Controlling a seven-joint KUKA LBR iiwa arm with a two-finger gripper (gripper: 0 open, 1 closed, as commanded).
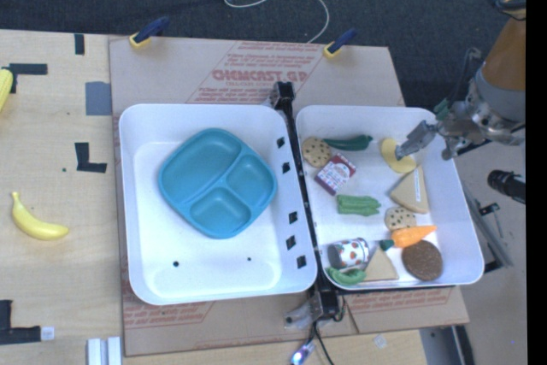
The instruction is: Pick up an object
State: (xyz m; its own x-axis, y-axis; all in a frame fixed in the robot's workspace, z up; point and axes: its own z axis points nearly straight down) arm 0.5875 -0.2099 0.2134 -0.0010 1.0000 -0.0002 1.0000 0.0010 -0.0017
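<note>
Over the right bin's far right part hangs the claw (pixel 425 138), its two fingers spread apart with nothing between them; one finger (pixel 415 138) reaches down toward a yellow round piece (pixel 392 151) and seems just above it.

From the left: a yellow banana (pixel 36 220) lies on the wooden surface (pixel 51 132), well apart from the bins. The left bin (pixel 137 184) holds a blue divided plate (pixel 218 182), sitting flat near its middle.

The right bin (pixel 466 226) carries the toy food. Along its left side are a cookie (pixel 314 151), a red packet (pixel 335 173) and a dark green pepper (pixel 346 143). Near the middle lies a green bean pod (pixel 357 204). Farther right sit a pale wedge (pixel 411 192), a second cookie (pixel 399 218), an orange carrot (pixel 413 235) and a brown round patty (pixel 421 260). At the near edge are a small can (pixel 349 252) and a sandwich slice (pixel 380 267).
</note>
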